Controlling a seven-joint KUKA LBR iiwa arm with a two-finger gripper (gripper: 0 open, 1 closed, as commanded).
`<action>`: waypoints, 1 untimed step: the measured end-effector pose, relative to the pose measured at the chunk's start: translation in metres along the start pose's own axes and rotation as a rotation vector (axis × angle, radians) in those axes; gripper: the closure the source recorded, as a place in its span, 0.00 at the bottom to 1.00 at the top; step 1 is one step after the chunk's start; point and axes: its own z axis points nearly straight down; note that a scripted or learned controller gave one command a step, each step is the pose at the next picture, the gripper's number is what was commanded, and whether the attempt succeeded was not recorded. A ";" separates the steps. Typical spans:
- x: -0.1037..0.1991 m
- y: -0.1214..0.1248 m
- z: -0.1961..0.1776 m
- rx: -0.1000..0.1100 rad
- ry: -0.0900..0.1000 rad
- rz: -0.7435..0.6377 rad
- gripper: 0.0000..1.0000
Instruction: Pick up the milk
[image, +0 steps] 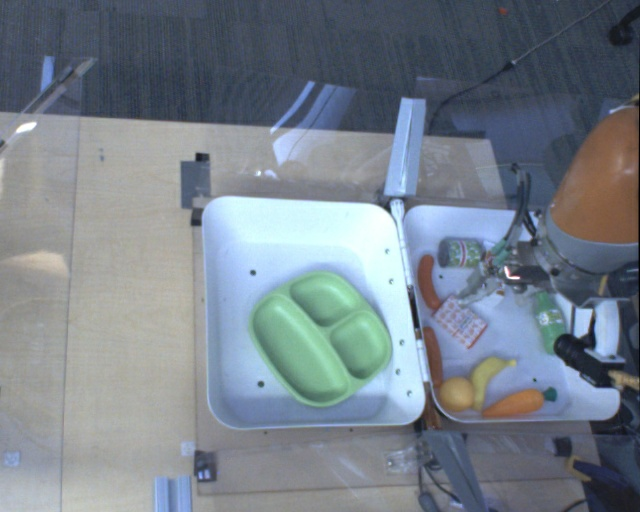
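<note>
A small flat carton (462, 320) with a red-and-white pattern lies in the middle of the right bin (590, 408); it looks like the milk. My gripper (492, 278) hangs low over the bin, just above and right of that carton, beside a green-labelled can (460, 252). The grey arm with its orange band (600, 190) comes in from the right and hides the bin's far right corner. I see nothing held in the gripper.
The right bin also holds two red sausages (428, 280) (433, 355), a banana (492, 372), a yellow fruit (456, 393), a carrot (515, 402), a green bottle (549, 318) and a white item (606, 330) at its right edge. A green divided plate (320, 335) lies in the left bin (230, 300).
</note>
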 end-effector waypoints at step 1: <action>-0.044 0.072 0.081 0.001 0.000 0.082 0.00</action>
